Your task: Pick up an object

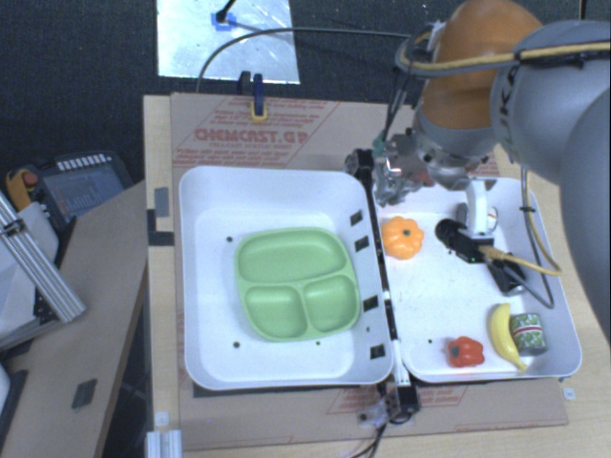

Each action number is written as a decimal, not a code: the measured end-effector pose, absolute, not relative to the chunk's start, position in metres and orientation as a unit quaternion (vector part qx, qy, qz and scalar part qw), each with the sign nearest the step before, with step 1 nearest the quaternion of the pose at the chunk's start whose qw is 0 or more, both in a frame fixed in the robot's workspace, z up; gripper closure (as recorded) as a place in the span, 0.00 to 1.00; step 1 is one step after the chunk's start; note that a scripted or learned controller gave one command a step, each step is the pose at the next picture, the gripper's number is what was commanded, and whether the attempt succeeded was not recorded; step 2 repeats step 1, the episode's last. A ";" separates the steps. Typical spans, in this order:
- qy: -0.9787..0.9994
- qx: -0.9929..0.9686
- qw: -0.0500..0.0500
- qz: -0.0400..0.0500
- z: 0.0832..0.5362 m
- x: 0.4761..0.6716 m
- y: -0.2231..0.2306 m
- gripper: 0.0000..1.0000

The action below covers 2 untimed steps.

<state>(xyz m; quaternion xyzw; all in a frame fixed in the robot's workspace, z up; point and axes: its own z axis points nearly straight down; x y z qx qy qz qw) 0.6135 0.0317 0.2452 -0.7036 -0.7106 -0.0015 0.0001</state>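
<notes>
teach pendant (pixel 81 191): far left | silver sheet (pixel 227 25): top centre | cardboard (pixel 286 122): red print

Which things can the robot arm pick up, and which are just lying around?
For the job: gripper, orange pumpkin, banana, red pepper, small can, green divided plate.
Just lying about: handheld controller, silver sheet.

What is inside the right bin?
The right bin holds an orange pumpkin, a red pepper, a banana and a small can. The arm hides its far end.
</notes>
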 end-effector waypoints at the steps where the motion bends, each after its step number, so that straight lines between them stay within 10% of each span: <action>1: -0.710 -0.704 0.000 -0.001 0.240 0.610 0.080 1.00; 2: -0.710 -0.704 0.000 -0.001 0.240 0.610 0.080 1.00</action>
